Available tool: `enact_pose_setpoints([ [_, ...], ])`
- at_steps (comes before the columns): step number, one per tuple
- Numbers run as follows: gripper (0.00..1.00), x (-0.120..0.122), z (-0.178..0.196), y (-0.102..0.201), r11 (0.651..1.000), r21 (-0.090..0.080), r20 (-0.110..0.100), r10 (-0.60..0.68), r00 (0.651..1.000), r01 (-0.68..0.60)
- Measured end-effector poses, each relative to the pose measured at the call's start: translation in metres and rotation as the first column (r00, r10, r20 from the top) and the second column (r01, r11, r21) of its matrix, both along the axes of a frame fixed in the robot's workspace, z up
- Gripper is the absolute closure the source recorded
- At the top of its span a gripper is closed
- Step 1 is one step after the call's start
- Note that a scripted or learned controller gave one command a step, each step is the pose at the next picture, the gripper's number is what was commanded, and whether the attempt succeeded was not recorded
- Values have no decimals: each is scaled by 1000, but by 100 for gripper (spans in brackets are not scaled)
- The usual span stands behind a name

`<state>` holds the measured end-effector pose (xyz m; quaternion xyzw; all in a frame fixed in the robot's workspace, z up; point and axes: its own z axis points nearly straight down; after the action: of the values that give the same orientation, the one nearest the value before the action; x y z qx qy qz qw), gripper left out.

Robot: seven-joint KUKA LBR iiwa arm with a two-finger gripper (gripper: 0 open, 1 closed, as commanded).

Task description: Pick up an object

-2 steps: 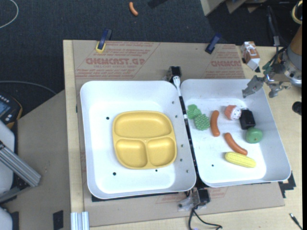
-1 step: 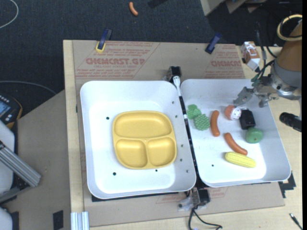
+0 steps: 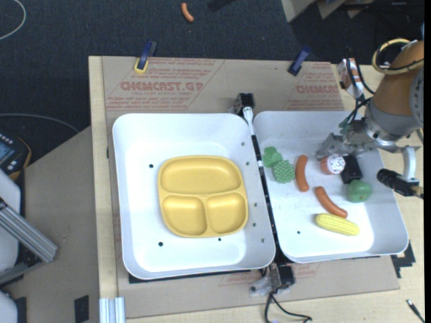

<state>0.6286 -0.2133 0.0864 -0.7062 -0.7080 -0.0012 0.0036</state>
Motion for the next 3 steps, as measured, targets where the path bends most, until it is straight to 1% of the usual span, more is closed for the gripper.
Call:
enact_pose_setpoints([
  [1, 100, 1, 14, -2, 1000, -6, 4, 1, 1000, -1],
  [2, 100, 2, 76, -9, 1000, -11, 11, -3, 1000, 3],
  [3, 100, 5, 142, -10, 1000, -11, 14, -1, 1000, 2],
])
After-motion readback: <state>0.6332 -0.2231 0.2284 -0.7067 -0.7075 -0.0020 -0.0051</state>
